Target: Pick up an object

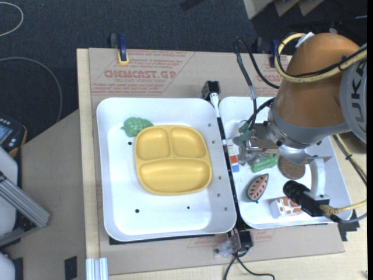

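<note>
My gripper (252, 144) hangs low over the left part of the right bin (326, 220), under the orange wrist. Just below it lies a small green thing (260, 165). A brown oval thing with dark spots (256, 187) rests nearer the front. A brown round disc (291, 168) sits partly under the arm. Near the bin's front lies a small orange and white box (284, 206). A thin red, white and blue thing (233, 157) lies along the bin's left wall.
The left bin (116, 203) holds a yellow divided plate (172, 158) and a green lumpy thing (136, 126) at its back left. A cardboard sheet (145, 72) lies under both bins. Cables run behind the right bin.
</note>
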### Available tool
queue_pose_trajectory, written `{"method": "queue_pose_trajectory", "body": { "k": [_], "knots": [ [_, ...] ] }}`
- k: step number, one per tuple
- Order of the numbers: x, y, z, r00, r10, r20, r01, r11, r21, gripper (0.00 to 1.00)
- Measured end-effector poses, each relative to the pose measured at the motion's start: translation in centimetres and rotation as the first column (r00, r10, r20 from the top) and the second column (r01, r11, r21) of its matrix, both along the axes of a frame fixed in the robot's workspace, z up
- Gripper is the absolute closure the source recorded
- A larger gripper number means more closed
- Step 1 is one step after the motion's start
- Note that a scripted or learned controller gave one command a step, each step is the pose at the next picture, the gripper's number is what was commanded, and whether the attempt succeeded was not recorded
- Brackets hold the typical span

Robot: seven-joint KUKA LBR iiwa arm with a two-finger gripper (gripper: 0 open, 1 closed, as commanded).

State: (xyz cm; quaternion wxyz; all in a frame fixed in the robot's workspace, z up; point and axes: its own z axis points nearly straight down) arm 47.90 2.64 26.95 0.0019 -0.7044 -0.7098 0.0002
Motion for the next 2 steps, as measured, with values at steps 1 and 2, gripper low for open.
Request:
{"method": "queue_pose_trajectory", "body": {
  "k": [1, 2],
  "knots": [
    [1.8, 5.2, 3.6, 1.000, -0.002, 0.008, 0.002, 1.000, -0.001, 1.00],
    [0.1, 1.5, 12.3, 1.000, -0.011, 0.015, 0.011, 1.000, -0.001, 1.00]
  ]
}}
